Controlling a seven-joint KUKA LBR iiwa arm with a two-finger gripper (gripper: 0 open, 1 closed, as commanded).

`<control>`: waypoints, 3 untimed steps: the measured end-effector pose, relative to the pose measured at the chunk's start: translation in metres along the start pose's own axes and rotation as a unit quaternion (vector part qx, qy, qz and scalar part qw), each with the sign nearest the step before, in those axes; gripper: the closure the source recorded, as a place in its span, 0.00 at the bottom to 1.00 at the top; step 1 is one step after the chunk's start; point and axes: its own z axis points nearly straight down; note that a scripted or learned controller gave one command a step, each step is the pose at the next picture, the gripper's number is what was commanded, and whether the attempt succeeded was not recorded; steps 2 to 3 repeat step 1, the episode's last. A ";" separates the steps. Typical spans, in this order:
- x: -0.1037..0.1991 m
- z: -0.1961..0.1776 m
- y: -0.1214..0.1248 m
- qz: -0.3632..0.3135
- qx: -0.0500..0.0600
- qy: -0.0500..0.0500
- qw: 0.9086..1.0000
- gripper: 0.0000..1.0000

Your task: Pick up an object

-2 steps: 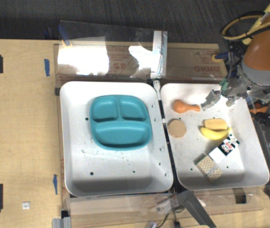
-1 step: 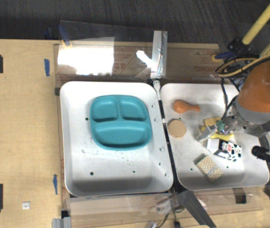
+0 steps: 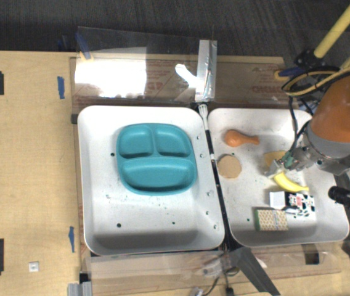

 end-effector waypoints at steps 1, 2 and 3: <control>0.060 -0.089 0.011 0.052 0.003 0.002 0.999 1.00; 0.060 -0.089 0.011 0.052 0.003 0.002 0.999 1.00; 0.060 -0.089 0.011 0.052 0.003 0.002 0.999 1.00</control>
